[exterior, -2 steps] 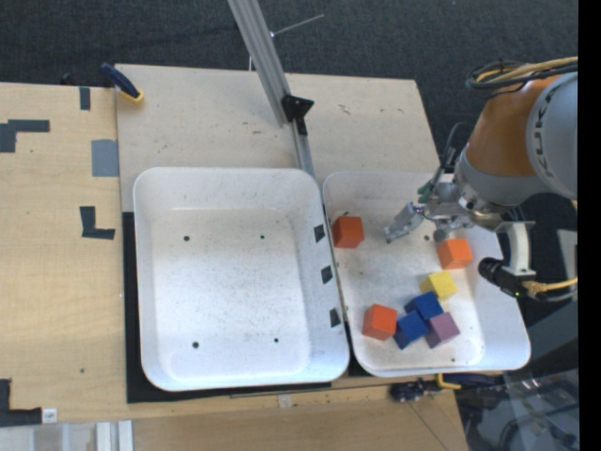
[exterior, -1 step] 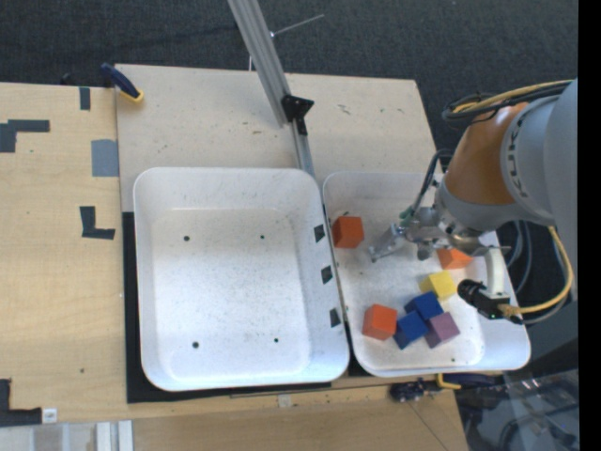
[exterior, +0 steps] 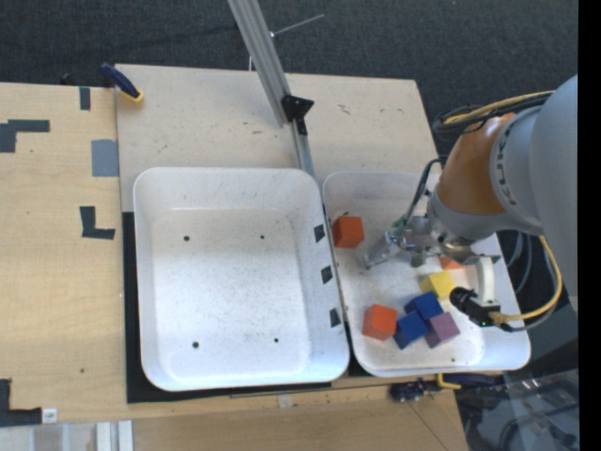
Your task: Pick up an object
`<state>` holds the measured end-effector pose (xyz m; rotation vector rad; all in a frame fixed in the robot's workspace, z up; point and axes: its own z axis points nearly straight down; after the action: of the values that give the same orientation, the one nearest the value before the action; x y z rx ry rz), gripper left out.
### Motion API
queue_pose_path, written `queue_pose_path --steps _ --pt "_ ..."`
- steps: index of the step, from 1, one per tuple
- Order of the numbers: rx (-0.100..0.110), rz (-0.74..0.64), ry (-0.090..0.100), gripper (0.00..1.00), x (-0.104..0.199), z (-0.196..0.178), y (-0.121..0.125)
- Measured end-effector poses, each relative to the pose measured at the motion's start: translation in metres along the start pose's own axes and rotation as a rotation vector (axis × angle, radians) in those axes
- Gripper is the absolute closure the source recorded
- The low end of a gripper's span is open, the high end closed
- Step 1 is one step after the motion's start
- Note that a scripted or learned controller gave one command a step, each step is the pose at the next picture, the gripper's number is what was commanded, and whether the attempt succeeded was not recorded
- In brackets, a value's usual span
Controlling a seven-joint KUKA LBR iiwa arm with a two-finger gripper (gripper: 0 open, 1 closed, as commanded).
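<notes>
Your hand [exterior: 380, 252] hangs in the right white bin [exterior: 376, 184], centre-right of the frame, near the small orange cube [exterior: 348, 231]. Nothing seems lifted yet, I judge; whether it is apart or together I cannot tell.

The grey arm [exterior: 549, 148] reaches in from the right, its orange band [exterior: 470, 172] just above the wrist. The wrist bends down and leftward, with the end effector [exterior: 380, 252] low at its tip, pointing left.
</notes>
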<state>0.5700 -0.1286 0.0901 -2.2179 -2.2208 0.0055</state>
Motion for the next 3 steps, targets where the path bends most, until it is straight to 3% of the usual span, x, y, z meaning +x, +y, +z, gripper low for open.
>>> queue_pose_path --steps 1,3 --pt "-0.001 -0.001 0.001 1.0 0.001 -0.011 0.0" --pt "-0.008 0.0 0.0 1.0 0.008 -0.113 -0.001"
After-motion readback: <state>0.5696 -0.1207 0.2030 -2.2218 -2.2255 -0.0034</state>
